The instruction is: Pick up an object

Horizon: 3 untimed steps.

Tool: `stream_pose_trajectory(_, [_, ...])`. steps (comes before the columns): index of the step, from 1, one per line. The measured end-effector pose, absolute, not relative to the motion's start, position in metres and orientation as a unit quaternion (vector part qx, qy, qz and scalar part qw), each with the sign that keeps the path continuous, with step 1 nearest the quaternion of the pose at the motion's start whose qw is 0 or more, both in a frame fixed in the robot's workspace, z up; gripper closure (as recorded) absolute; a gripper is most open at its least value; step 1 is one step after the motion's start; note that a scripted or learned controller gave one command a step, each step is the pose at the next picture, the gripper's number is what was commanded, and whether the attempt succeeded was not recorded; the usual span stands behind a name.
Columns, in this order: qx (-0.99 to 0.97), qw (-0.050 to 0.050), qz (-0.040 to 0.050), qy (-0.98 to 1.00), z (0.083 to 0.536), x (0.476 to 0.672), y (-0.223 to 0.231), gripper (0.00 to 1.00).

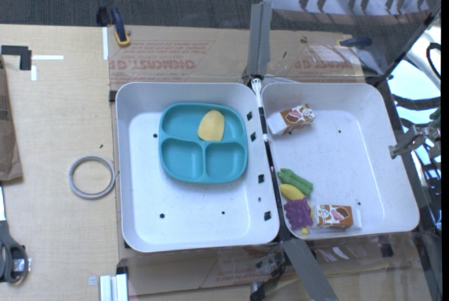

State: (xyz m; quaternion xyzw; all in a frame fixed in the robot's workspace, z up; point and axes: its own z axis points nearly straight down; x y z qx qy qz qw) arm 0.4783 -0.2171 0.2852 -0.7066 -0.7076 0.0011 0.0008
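Note:
The left white bin (140, 208) holds a teal divided plate (184, 152). A pale yellow rounded piece (211, 125) lies in the plate's upper right compartment. In the right white bin (372, 173), a small brown-and-white carton (295, 118) lies near the back left corner. Along that bin's left wall, near the front, sit a green toy vegetable (295, 179), a yellow piece (291, 191) and a purple bunch of grapes (298, 212), close together. A second small carton (334, 216) lies just right of the grapes at the front wall.
On the wooden bench left of the bins lie a grey tape ring (91, 175), scissors (10, 261) at the front left edge and a brown bag (7, 131). A metal post (258, 40) rises behind the bins' shared wall. Cables and a metal bracket (414, 140) crowd the right side.

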Motion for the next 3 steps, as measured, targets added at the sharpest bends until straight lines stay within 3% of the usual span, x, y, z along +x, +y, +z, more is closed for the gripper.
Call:
stream_pose_trajectory(1, [-0.724,0.002,0.0016,-0.689,0.192,0.531,-0.175,0.0])
stream_pose_trajectory(2, [-0.574,-0.001,0.0002,-0.819,0.173,0.616,-0.152,0.0])
stream_pose_trajectory(3, [-0.589,0.0,0.0004,-0.808,0.092,0.593,-0.115,0.0])
